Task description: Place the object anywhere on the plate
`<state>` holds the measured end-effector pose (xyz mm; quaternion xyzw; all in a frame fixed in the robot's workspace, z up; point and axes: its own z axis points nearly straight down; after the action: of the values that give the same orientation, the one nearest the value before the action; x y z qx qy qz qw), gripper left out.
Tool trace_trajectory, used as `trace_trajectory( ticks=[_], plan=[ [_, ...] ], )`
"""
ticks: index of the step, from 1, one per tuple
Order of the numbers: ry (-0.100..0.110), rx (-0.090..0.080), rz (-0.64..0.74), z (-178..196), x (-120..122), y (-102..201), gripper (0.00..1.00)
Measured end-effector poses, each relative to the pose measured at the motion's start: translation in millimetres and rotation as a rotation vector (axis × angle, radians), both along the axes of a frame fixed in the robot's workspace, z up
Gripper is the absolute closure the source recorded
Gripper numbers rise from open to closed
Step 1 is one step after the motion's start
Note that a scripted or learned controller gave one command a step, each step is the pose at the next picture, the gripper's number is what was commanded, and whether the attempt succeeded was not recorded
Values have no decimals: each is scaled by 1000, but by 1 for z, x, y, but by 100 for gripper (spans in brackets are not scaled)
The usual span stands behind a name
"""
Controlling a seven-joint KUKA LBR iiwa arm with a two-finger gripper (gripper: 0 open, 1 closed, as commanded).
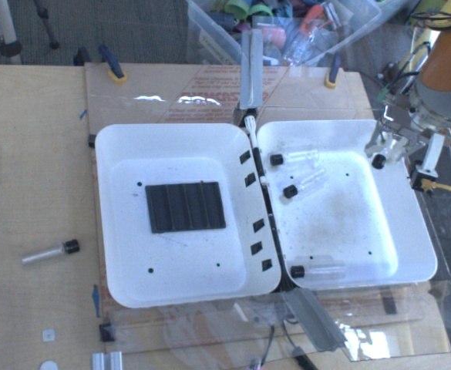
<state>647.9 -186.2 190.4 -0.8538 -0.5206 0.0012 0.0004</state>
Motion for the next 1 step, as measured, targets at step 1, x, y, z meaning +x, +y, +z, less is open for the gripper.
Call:
trace_trajectory(
  ticks=[1],
  plan=[
    [-2,0,-117,58,19,77,100]
  ],
)
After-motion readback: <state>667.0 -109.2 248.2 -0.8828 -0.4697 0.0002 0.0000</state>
